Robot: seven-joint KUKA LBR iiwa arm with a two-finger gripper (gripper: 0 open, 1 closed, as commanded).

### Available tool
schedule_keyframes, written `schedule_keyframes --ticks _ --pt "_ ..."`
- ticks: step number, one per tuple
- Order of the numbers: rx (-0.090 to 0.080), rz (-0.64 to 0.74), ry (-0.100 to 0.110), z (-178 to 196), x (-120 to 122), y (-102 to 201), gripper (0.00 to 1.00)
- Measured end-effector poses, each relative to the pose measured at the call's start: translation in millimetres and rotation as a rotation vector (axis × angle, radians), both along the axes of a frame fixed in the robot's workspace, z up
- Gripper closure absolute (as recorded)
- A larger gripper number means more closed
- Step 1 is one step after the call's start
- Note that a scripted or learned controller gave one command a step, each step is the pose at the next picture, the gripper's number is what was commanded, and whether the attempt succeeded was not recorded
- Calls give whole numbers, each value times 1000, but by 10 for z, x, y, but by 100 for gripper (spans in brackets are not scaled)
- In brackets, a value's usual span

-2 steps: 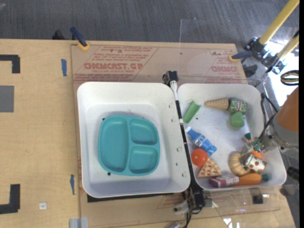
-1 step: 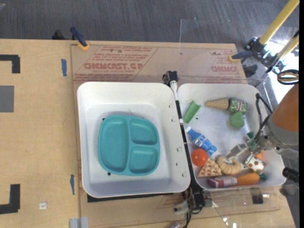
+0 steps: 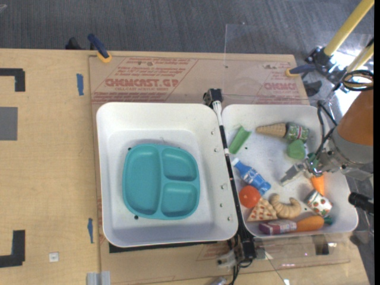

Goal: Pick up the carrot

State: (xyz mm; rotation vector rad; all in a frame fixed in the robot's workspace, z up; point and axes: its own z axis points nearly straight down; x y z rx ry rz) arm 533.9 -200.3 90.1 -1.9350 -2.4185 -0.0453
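Note:
The carrot [image 3: 319,184] is a short orange stub with a green top. It lies near the right wall of the right bin [image 3: 344,218]. My gripper [image 3: 304,171] is low in that bin, just left of and above the carrot's green end. It looks open, with one grey finger [image 3: 292,173] reaching out to the left and nothing seen between the fingers. The wrist hides part of the carrot's top.
Around the carrot lie a spotted white toy [image 3: 320,204], a long orange piece [image 3: 310,223], a croissant [image 3: 288,205], a pizza slice [image 3: 261,211], a tomato [image 3: 249,195], a blue bottle [image 3: 252,177], a green ball [image 3: 296,149] and an ice-cream cone [image 3: 273,129]. The left bin [image 3: 113,159] holds a teal divided plate [image 3: 161,181].

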Motion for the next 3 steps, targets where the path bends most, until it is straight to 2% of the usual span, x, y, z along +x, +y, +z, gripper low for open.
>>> schedule_keyframes --ticks 1,2,3 --pt "-44 -2 -32 111 33 -126 100" --pt "-52 -73 -23 513 52 364 100" --pt "-51 -343 -11 947 -134 1254 100"
